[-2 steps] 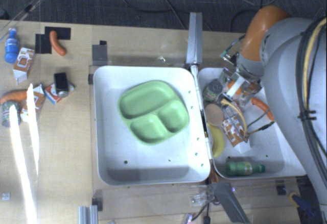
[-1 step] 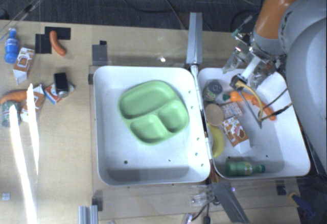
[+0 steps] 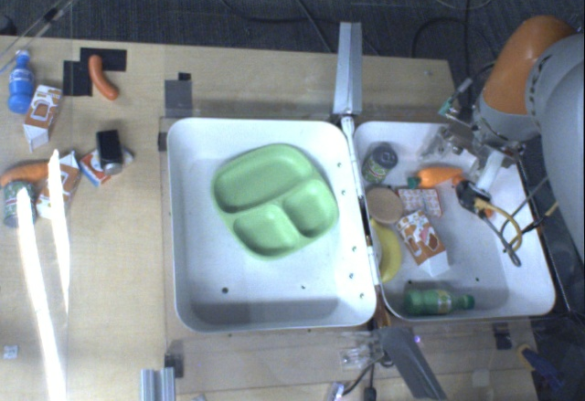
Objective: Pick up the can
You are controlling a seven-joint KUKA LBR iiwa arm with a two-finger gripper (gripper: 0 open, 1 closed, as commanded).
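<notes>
can [image 3: 380,162] upright, upper left of right bin [image 3: 535,285] | neighbours: carrot [image 3: 440,176] right, round brown lid [image 3: 384,205] below, carton [image 3: 420,236], banana [image 3: 390,250], green bottle [image 3: 439,301] | gripper [image 3: 475,173] near carrot, grip state cannot tell

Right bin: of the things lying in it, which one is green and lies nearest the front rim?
The green bottle, lying on its side along the front edge of the right bin. The can sits at the far end, the banana mid-bin.

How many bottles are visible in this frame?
2. A green bottle lies on its side near the right bin's front wall; a blue bottle rests on the bench's far left. Clutter may hide others.
</notes>
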